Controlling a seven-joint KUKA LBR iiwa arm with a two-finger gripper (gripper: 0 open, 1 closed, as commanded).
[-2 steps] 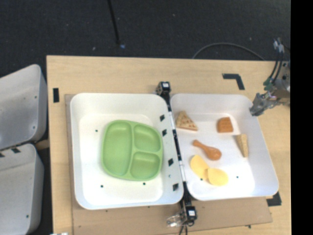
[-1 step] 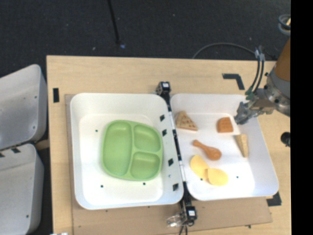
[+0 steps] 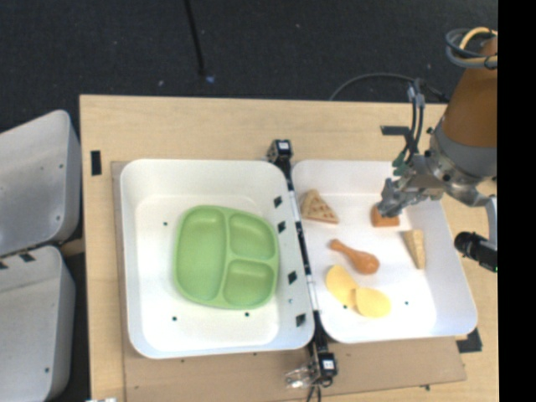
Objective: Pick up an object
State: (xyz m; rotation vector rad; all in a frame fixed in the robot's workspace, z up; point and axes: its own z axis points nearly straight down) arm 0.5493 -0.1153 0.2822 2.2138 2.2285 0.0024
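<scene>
The claw [image 3: 392, 201] hangs low over the right bin [image 3: 448, 308], at about one o'clock from that bin's middle, with its dark tip directly over a small orange block [image 3: 385, 219]. The tip appears to touch the block's top, but whether the claw is spread or clenched cannot be told, since the arm's body hides the gap. The orange block sits near the bin's upper part, at three o'clock from a tan wedge [image 3: 318, 208]. At six o'clock from the block lies a brown drumstick-shaped piece [image 3: 356, 257], and below that two yellow round slices [image 3: 356, 293] overlap each other. A pale wedge [image 3: 414, 248] lies at four o'clock from the block. The left bin [image 3: 134, 308] on the counter [image 3: 100, 124] holds a green divided tray [image 3: 226, 258].
</scene>
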